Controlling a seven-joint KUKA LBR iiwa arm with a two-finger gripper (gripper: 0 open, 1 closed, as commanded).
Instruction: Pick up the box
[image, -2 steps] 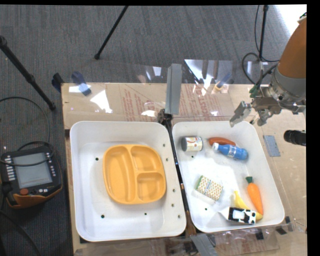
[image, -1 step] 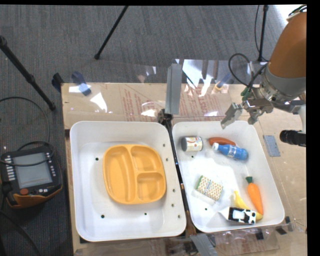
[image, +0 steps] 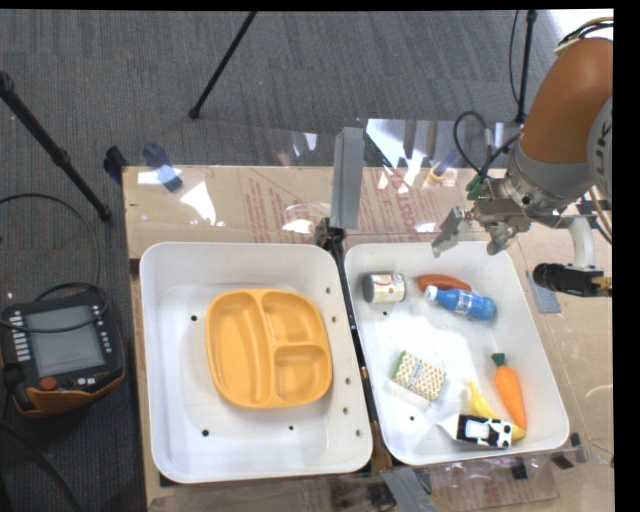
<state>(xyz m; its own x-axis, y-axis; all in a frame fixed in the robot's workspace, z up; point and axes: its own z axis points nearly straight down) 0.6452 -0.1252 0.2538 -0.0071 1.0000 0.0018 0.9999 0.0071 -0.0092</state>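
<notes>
End effector (image: 478, 232) above box (image: 418, 375)

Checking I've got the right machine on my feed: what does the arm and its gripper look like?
The arm shows a broad rounded orange segment with grey casing beside it at the right edge. Below it sits a grey metal wrist block with dark cables looping off it. The gripper is bare grey metal, angular, with thin prongs splayed apart. No readable markings visible.

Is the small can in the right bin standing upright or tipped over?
Tipped over. The can lies on its side near the right bin's far-left corner, its round end facing left, beside the blue bottle.
</notes>
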